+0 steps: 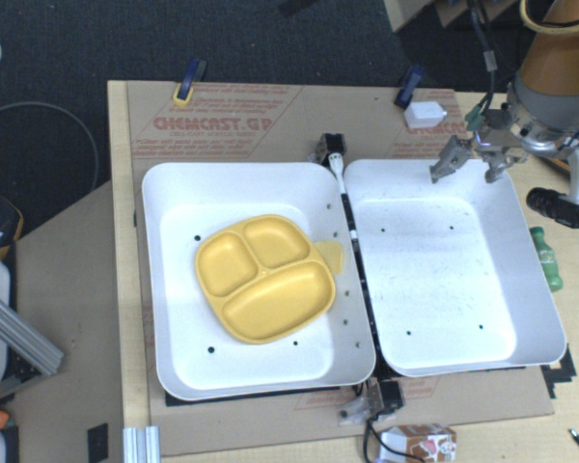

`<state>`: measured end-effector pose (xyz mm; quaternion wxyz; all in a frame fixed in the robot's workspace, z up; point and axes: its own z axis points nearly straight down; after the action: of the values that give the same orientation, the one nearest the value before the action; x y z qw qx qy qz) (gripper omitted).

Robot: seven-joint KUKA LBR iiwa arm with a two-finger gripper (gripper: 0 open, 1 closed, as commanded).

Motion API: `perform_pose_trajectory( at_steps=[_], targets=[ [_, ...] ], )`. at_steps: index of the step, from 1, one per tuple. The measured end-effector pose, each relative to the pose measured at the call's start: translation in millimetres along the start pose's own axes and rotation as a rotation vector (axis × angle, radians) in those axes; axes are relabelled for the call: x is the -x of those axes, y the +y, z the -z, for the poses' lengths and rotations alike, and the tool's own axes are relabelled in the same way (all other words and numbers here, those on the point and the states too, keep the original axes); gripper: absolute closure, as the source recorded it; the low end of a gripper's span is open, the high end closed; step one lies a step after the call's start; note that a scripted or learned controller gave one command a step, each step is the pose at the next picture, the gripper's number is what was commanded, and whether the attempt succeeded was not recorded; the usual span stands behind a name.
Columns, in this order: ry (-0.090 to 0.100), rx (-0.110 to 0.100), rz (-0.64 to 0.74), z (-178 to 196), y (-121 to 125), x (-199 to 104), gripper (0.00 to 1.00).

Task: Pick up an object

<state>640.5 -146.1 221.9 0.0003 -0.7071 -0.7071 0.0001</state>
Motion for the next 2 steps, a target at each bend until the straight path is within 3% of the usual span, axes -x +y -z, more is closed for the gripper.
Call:
perform_pose_trajectory(
  at_steps=[1,2],
  targets=[
    [-0.002,0.016,0.004,122,-46,-30,0.00],
    [0.000,0.013,0.005,214,-106,-70,0.00]
  ],
)
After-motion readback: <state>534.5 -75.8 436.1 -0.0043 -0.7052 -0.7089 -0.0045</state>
